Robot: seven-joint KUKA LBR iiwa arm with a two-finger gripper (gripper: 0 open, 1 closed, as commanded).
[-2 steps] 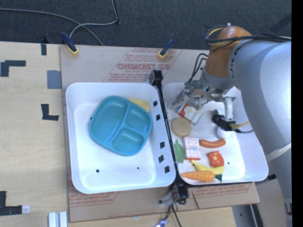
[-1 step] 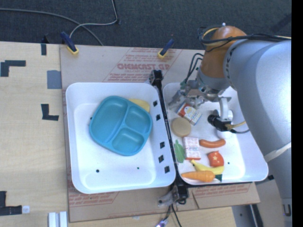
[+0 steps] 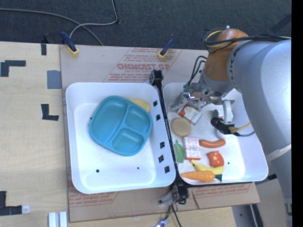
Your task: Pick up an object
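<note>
In the right bin (image 3: pixel 246 167) lie the small things: a red-and-white carton (image 3: pixel 190 113) at the far left, just under the pincer (image 3: pixel 195 98), a tan round disc (image 3: pixel 181 126) just nearer than it, a pink-and-white packet (image 3: pixel 191 147), a sausage (image 3: pixel 212 143), a tomato (image 3: pixel 215 159), a green pod (image 3: pixel 178 151), a banana (image 3: pixel 207 167) and a carrot (image 3: pixel 198 176) at the near edge. The pincer hangs low over the carton; whether its fingers are spread or pressed together I cannot tell, and nothing is seen held. The left bin (image 3: pixel 83 174) holds a blue divided plate (image 3: pixel 120 125) over a yellow thing (image 3: pixel 140 105). Both bins sit on cardboard on the desk (image 3: pixel 28 141).
</note>
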